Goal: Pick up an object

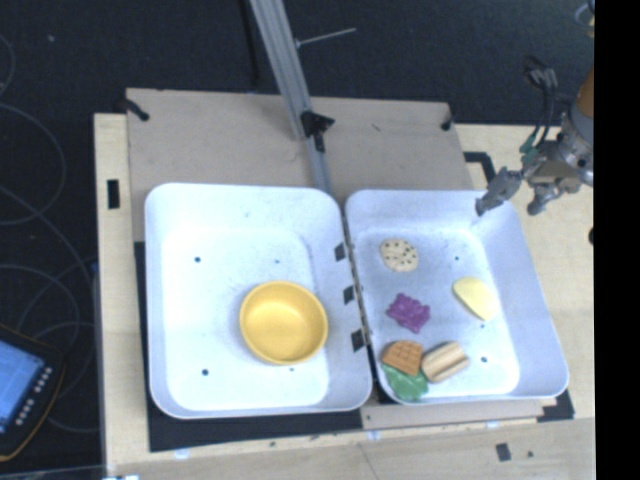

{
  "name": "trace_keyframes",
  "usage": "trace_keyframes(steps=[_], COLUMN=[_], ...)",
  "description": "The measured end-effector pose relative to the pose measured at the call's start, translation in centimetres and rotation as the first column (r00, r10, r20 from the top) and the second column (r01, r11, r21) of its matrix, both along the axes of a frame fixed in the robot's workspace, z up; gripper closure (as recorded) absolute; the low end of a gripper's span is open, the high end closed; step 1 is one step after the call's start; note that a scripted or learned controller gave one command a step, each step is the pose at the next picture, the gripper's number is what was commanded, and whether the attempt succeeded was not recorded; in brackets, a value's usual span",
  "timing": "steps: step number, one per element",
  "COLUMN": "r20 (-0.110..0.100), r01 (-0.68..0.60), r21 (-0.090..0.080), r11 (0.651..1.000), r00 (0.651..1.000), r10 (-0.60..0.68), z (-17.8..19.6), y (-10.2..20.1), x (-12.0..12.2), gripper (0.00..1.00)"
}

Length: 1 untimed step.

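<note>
1. White plastic bins sit side by side on the worktop (115,268), and my gripper (515,190) hangs above the far right corner of the right bin (530,298) — its two fingers are spread apart with nothing between them.
2. Progress, as I judge it: nothing is lifted yet. The reach, the closing on an object and the lift are all left to do.
3. The left bin (180,228) holds one thing, a yellow bowl (284,321), upright, sitting toward the near right part of the bin floor.
4. The right bin holds the small pieces:
   - a round cookie (399,255) with dark specks, toward the far left;
   - a purple piece (408,312), lumpy like a grape bunch, near the middle;
   - a pale yellow wedge (474,298) on the right side, closest to my gripper;
   - a waffle-patterned orange piece (401,356) lying on a green piece (408,386) in the near left corner;
   - a tan bread roll (445,361) touching the waffle piece on its right.
5. Any of these would serve — the wedge and the cookie lie apart from their neighbours, so I judge them the easier picks.
</note>
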<state>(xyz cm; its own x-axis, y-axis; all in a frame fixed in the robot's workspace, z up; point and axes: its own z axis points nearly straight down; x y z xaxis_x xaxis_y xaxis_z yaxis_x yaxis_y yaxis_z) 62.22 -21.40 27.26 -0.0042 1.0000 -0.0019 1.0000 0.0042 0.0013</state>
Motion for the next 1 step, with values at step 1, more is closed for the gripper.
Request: trace_keyframes(steps=[1], r20=[0.000], r01=[0.000], r21=[-0.001], r11=[1.000], r00=[1.000], r10=[0.000], z=[0.02], y=[-0.06], x=[-0.02], gripper=[0.00])
